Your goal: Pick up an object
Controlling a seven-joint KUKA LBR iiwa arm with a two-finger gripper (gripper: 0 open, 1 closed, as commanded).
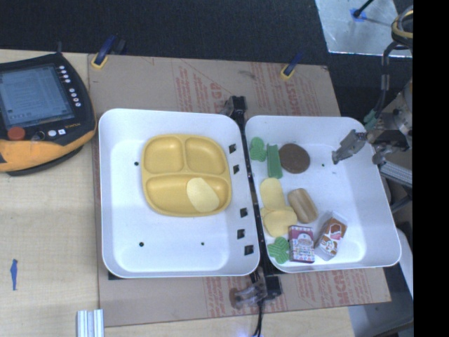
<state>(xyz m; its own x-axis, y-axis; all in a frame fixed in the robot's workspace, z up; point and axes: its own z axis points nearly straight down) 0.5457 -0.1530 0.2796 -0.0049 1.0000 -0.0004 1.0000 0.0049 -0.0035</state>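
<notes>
The pincer point(361, 144) hangs over the upper right corner of the right bin point(358, 188), its two grey fingers spread apart with nothing between them. The objects lie well to its left along the bin's left side: a green piece point(265, 154) by the divider, a brown round patty point(295, 158) just beside it, a pale yellow piece point(272, 192) below, a tan bread roll point(303, 204), a second yellow piece point(280, 222), and two small cartons point(317, 241) near the bottom edge. In the left bin point(119, 209) a yellow divided plate point(168, 160) holds a pale oval piece point(203, 195) in its lower compartment. A teach pendant point(42, 111) rests on the bench point(42, 258) at far left.
</notes>
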